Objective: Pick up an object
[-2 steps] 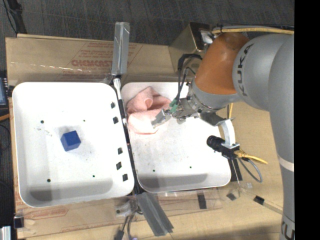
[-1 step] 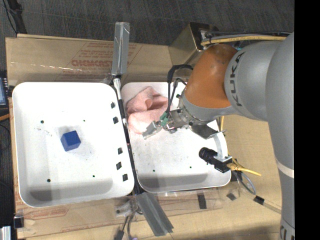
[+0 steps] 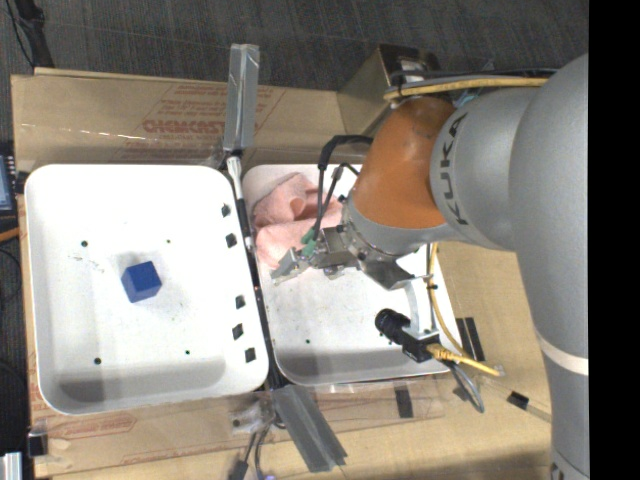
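Note:
A blue cube [image 3: 141, 280] lies in the left bin [image 3: 60, 208], a little left of its middle. A soft pink thing [image 3: 280, 213], crumpled like cloth or plush, sits in the far left corner of the right bin [image 3: 340, 353]. My gripper [image 3: 289, 266] reaches in from the right and hangs low at the pink thing's near edge, close to the wall between the bins. The wrist and the orange band hide the pink thing's right side. I see nothing held in the gripper.
The grey arm covers the right bin's far right part and the bench to the right. A metal divider [image 3: 242, 88] runs between the bins. Brown cardboard [image 3: 120, 118] lies behind the left bin. The near half of the right bin shows bare white floor.

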Tool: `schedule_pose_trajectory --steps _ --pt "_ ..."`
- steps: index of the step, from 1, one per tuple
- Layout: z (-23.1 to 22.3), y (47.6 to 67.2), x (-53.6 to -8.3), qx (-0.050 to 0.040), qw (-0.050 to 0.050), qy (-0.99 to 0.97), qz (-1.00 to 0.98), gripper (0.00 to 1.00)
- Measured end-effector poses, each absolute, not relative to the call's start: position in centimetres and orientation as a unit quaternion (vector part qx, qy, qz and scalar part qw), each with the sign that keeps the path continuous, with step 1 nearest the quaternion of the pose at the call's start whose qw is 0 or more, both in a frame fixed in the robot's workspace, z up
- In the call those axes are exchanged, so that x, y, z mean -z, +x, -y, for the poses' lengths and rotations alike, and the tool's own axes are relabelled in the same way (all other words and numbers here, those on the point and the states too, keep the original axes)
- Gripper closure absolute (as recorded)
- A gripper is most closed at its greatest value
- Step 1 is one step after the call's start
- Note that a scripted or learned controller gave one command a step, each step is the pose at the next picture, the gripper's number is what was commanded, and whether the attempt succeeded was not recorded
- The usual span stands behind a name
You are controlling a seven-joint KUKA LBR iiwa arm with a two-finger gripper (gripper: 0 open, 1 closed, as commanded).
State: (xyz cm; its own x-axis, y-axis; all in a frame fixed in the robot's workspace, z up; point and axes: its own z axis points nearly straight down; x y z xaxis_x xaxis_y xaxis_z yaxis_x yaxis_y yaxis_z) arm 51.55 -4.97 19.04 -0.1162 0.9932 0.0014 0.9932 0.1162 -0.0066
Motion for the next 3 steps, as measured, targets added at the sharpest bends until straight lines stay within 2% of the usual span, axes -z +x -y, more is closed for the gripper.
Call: schedule_pose_trajectory --steps 1,2,3 --pt "7.3 57.9 -24.5 -0.0019 0.001 -0.73 0.683 0.0" --pt "10.2 61.6 -15.0 -0.002 0.003 -0.698 0.716 0.0" --pt "12.3 64.8 -9.2 -0.0002 0.0 -0.654 0.757 0.0"
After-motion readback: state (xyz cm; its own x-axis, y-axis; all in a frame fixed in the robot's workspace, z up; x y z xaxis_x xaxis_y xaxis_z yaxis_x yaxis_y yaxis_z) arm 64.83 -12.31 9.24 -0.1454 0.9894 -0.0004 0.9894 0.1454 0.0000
